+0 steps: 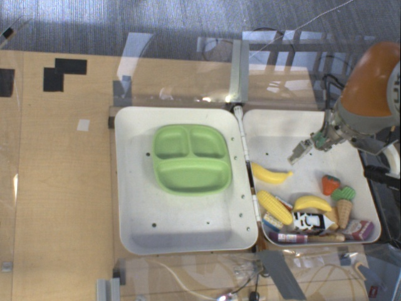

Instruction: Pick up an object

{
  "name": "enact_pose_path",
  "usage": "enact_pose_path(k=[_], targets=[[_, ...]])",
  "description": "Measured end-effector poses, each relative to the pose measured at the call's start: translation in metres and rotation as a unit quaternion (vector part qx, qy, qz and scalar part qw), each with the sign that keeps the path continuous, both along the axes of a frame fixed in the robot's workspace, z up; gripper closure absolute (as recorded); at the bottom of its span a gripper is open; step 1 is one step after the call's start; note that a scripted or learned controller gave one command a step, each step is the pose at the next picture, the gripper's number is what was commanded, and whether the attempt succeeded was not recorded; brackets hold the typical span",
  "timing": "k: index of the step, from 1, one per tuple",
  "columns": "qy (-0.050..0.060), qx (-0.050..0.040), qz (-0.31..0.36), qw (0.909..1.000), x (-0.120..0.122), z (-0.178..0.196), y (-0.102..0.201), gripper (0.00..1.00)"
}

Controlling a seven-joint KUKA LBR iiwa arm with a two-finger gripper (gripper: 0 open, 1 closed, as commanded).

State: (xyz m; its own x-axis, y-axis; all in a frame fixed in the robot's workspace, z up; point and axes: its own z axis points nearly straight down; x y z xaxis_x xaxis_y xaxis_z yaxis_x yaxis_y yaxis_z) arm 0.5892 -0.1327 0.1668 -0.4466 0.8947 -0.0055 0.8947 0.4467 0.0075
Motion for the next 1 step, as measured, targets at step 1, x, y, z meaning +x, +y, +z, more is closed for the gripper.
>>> enact_pose_path(k=[1], targets=[[0.002,0.0007,-0.031,0.9995,-0.0103,-0.0022,-0.0199,0.0]])
